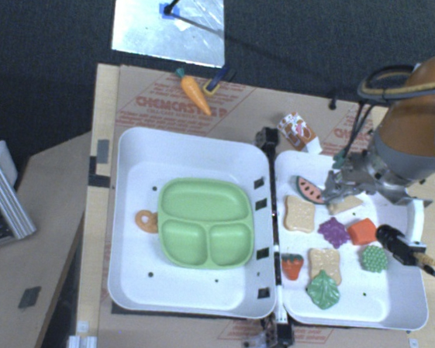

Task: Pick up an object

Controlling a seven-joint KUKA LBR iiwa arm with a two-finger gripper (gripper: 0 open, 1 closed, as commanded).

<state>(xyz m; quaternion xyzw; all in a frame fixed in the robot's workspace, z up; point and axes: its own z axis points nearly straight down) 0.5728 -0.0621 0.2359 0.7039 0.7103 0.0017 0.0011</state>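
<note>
Two white bins sit side by side on the bench (60, 183). We see a green tray (204, 222) with three compartments in the left bin (138, 152), and a small orange ring (146, 220) just beside its left edge. The right bin (405, 304) has toy food: watermelon slice (309, 189), toast (299, 214), purple grapes (335, 232), orange block (362, 230), green round piece (375, 258), cracker (324, 261), leaf (323, 290), strawberry (292, 266). The gripper (347, 184) is low over the right bin's back part, touching or just above a tan piece (345, 204), next to the watermelon slice. We cannot tell how the fingers stand or if they have anything. A carrot (195, 94) and a wrapped item (296, 130) lie on the cardboard (241, 106) behind the bins.
</note>
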